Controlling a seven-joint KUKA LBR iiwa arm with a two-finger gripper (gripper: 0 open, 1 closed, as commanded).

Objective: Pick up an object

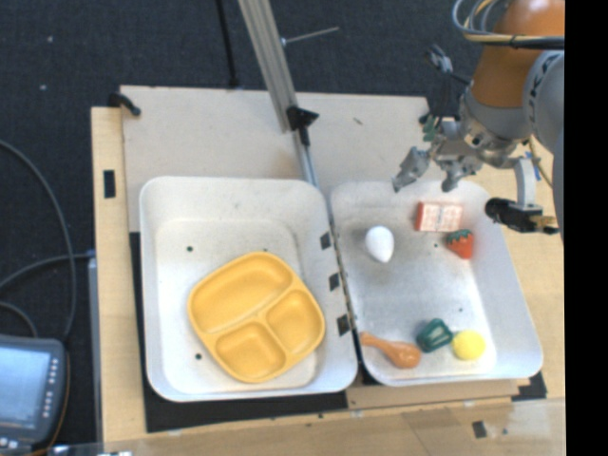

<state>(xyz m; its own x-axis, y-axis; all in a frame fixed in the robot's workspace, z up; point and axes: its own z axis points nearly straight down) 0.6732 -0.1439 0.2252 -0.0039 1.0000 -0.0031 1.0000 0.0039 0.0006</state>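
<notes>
— What does the bench (209,136) look like?

— A pale board top on a dark carpeted floor (114,27), with two shallow white bins side by side. The left bin (161,207) holds a yellow divided plate (255,314). A slanted aluminium rail (271,60) rises from behind the bins, and a cable (38,188) loops over the floor at the left, near a small screen (28,388) in the corner.

— And the right bin (503,293)?

— A white egg (380,243) lies near its left side. A small orange-and-white box (439,218) sits towards the back, with a strawberry (461,243) just beside it. Along the front edge lie an orange spoon-like piece (391,350), a dark green block (434,334) and a yellow lemon (468,346).

— Where is the arm (513,74)?

— It reaches in from the right; the gripper (425,174) hangs over the back edge of the right bin, apart from the box. Its jaws are spread with nothing between them.
</notes>
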